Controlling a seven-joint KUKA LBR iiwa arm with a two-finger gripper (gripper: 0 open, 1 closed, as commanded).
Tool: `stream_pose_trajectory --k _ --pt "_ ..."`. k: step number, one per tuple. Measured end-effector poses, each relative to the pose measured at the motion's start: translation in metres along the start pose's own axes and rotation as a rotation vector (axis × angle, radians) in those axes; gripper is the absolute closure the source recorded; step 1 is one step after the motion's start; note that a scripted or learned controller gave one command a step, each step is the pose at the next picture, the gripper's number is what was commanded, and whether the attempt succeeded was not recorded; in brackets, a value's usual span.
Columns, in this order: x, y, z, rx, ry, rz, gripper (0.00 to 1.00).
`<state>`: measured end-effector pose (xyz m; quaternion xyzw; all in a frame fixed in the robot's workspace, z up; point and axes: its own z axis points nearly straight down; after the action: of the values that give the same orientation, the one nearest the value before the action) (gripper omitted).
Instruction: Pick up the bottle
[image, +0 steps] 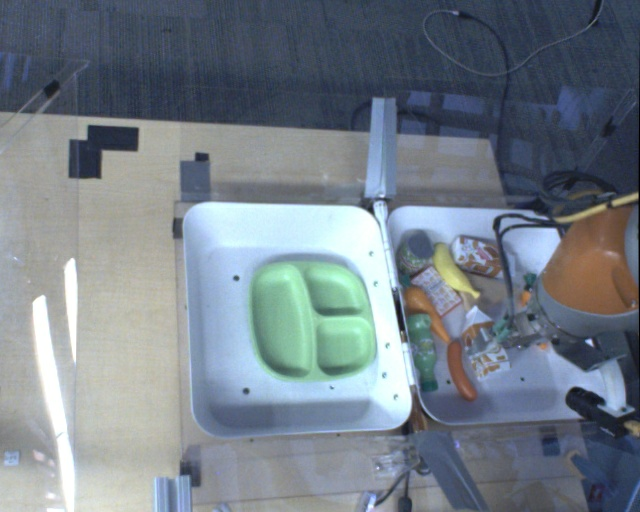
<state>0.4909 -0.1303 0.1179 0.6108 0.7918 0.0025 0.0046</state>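
Observation:
The bottle (424, 352) is green and lies lengthwise along the left wall of the right bin (520, 398), below an orange carrot (430, 297). My gripper (506, 328) hangs low in the right bin, under the arm's orange band (597, 264). It is over a small carton (484, 352), to the right of the bottle and apart from it. A red sausage (461, 370) lies between the bottle and the gripper.
The right bin also holds a grey-lidded jar (414, 250), a banana (453, 271) and a second carton (478, 256) toward the back. The left bin (215, 330) carries a green divided plate (311, 318). A metal divider (380, 150) stands between the bins.

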Motion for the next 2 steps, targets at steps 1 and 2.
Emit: stream_pose_trajectory --k 1,2 --pt "0.000 0.000 0.000 0.000 0.000 0.000 0.00" --pt "-0.016 0.116 0.024 -0.014 -0.007 -0.117 0.00"
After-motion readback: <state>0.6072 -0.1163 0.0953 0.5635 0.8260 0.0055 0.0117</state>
